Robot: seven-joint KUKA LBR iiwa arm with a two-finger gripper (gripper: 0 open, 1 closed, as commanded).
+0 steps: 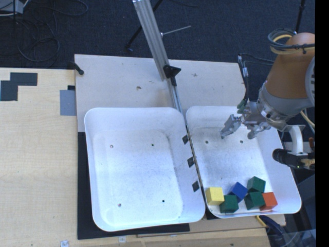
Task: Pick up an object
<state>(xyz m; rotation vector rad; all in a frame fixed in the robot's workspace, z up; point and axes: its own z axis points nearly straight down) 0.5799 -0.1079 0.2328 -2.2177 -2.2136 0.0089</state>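
The left bin [103, 138] holds no blocks; everything worth picking sits in the right bin [277, 158], bunched at its six o'clock edge. From left to right there: a yellow block [215, 195], a green block [229, 204], a blue block [239, 190], two more green blocks [254, 192] and an orange block [268, 200]. The gripper [240, 128] hangs at twelve o'clock from them, well apart, fingers spread and holding nothing. The yellow block looks the easiest target, having free space on its nine o'clock side; descend squarely, straddle it, then close.
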